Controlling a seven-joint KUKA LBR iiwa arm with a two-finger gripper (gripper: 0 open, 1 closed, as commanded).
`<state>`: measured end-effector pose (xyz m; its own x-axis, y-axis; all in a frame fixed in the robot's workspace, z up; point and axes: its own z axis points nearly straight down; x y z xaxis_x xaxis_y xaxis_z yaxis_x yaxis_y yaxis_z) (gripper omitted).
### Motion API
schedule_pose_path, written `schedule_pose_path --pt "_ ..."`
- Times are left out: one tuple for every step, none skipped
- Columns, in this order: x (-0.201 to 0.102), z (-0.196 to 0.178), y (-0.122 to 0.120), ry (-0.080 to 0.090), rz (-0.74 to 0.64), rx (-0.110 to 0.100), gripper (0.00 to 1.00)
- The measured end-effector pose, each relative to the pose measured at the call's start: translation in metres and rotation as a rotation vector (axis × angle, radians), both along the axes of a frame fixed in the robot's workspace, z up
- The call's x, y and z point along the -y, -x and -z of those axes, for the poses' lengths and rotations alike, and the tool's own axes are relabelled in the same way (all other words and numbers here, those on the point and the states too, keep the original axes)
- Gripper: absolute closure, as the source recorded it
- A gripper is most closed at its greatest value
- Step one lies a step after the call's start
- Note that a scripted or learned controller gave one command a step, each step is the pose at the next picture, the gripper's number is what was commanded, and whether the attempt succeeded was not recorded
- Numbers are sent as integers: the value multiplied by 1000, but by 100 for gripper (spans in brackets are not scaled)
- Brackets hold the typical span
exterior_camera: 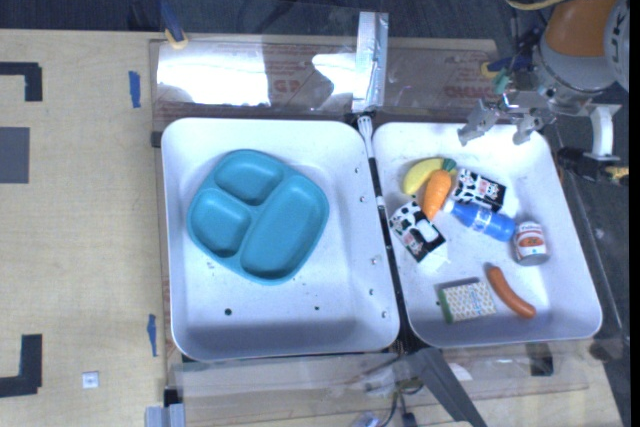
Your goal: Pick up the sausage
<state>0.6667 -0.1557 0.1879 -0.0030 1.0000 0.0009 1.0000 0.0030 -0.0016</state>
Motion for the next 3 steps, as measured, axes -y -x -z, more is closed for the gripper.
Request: schedule_pose_path --pt "-25 -181 38 2 -89 4 0" --pt "-26 -192 36 6 -93 9 100" --pt "-6 -26 100 1 -522 4 100"
